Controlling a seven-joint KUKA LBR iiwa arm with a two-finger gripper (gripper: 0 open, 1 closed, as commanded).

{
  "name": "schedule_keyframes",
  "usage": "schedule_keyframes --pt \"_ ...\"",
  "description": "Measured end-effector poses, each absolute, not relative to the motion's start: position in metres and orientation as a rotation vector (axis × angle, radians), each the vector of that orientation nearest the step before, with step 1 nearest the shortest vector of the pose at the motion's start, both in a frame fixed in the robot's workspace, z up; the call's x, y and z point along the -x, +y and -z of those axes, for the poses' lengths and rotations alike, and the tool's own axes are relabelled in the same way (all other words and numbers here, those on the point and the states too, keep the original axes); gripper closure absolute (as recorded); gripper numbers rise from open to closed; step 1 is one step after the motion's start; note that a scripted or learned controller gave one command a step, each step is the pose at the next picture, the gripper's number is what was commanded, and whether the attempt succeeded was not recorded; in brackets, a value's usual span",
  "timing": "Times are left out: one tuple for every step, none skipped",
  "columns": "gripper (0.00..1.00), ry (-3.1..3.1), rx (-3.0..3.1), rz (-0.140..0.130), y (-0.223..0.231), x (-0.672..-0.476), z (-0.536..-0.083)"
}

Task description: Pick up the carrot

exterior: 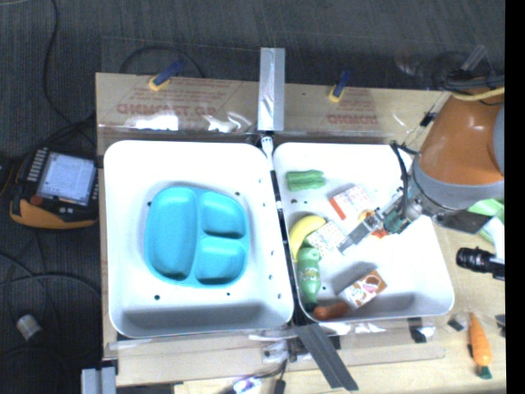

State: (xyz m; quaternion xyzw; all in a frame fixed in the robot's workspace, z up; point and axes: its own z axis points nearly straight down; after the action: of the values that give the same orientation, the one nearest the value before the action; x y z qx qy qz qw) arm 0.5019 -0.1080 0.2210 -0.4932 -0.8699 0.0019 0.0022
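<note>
My gripper (363, 233) hangs low over the middle of the right bin (426, 298), pointing down and left from the orange-banded wrist (459, 150). A small orange piece (380, 231) shows right against the gripper; most of it is hidden, so I cannot tell whether it is the carrot or whether it is held. An orange carrot with a green tip (479, 348) lies outside the bins on the bench at the front right. A reddish-orange item (330, 309) rests against the right bin's front wall.
The right bin also holds a green vegetable (305, 179), a printed box (351, 199), a banana (303, 227), another box (326, 238), a green bottle (308, 271) and a small carton (365, 289). A blue divided tray (197, 235) sits in the left bin (123, 302).
</note>
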Motion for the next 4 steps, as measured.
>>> schedule_keyframes --pt "0.0 -2.839 1.34 -0.006 -0.172 -0.569 -0.206" --pt "0.0 -2.983 1.04 -0.001 -0.136 -0.576 -0.106" --pt "0.0 -2.998 0.926 -0.004 -0.129 -0.521 -0.164" --pt "0.0 -3.087 0.56 -0.003 -0.108 -0.517 -0.166"
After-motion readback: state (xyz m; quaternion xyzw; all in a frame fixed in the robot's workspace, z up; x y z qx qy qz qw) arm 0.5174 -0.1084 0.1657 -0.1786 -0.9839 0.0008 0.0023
